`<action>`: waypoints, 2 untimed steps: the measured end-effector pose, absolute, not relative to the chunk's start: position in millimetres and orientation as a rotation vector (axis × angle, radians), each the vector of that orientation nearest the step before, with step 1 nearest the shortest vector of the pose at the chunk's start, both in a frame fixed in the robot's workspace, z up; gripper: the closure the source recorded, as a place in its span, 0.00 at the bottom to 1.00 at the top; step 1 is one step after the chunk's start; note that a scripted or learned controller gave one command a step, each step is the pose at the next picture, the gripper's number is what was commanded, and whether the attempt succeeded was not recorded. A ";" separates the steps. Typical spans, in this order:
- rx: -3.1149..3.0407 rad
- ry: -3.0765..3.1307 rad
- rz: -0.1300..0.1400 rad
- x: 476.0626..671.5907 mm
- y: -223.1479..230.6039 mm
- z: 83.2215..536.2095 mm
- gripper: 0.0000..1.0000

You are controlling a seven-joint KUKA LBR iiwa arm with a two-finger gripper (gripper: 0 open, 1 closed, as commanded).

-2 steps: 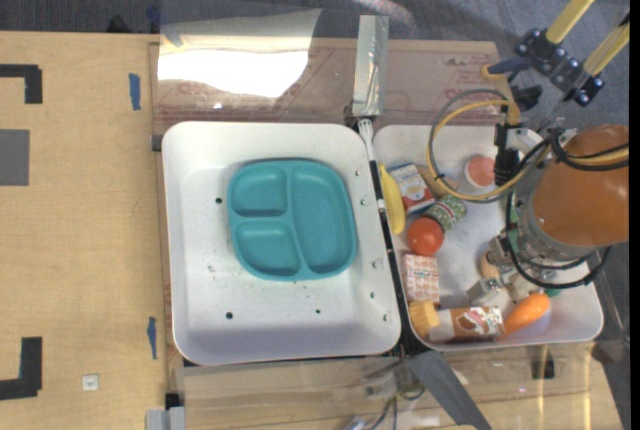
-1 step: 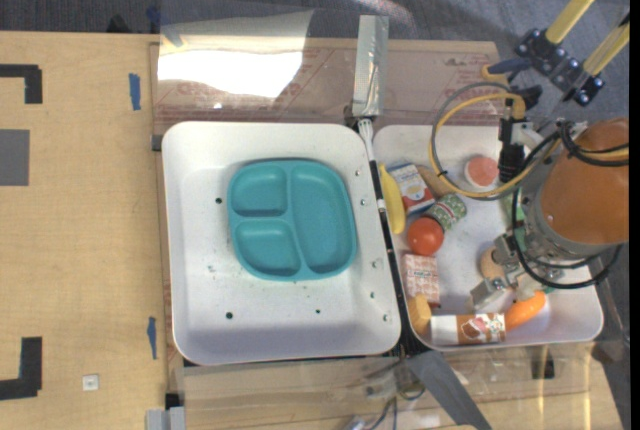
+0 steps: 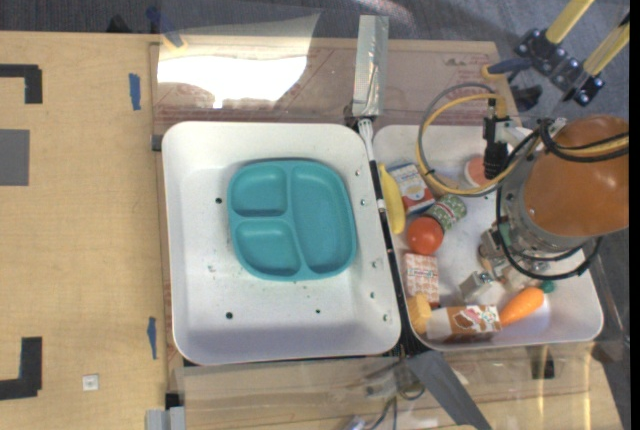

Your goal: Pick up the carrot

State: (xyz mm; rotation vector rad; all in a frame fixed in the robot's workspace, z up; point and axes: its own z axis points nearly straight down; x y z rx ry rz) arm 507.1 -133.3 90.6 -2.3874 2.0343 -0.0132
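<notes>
The orange carrot (image 3: 522, 305) lies near the front right corner of the right bin (image 3: 585, 318), tilted, with its thick end toward the right. My gripper (image 3: 493, 261) hangs below the orange-banded wrist, just above and to the left of the carrot and close to it. The wrist and cables cover much of the gripper from above. Nothing can be seen held in it.
The right bin also holds a red tomato (image 3: 425, 235), a banana (image 3: 392, 203), a small carton (image 3: 408, 181), a can (image 3: 449, 211), a snack packet (image 3: 421, 274) and a bottle (image 3: 466, 320) beside the carrot. A teal divided plate (image 3: 293, 218) sits in the left bin (image 3: 200, 298).
</notes>
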 end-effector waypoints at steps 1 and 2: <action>-2.534 1.818 -0.039 489.8 -166.8 100.1 0.00; -2.625 1.692 -0.042 490.7 -186.3 95.3 0.00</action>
